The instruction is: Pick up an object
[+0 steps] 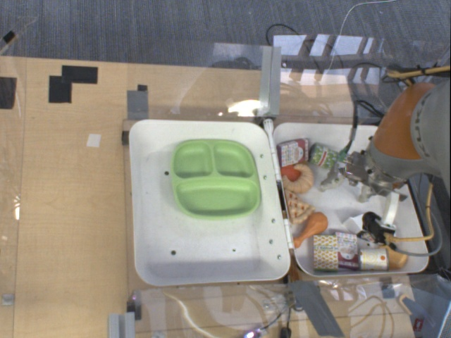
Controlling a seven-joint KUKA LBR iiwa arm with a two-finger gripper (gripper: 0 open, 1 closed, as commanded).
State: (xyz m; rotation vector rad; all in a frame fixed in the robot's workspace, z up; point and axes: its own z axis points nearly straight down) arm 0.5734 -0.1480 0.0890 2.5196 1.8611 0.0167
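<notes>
The desk (63,210) carries 2 shallow white bins side by side. The left bin (151,252) holds 1 green divided plate (215,178), which lies flat near the bin's centre with its 3 compartments facing up.

The right bin (416,263) serves as the landmark for all remaining items. In its far-left corner lies a dark red packet (292,151), and just beside that packet sits a green-labelled can (323,155). Along the bin's left wall lie a red-and-tan toy food piece (296,176) and a waffle-patterned wedge (299,208). An orange drumstick-shaped toy (311,227) lies nearer the bin's middle, pointing toward the left wall. Along the near wall sit a patterned box (336,251) and a pale cylinder (373,260), touching or nearly touching each other.

The arm (416,129) enters over the bin's right wall (orange band visible above the wrist). The claw (347,173) hangs over the bin's centre, near the can. Whether the claw is spread or pressed together cannot be determined, and no object is seen between its tips.
</notes>
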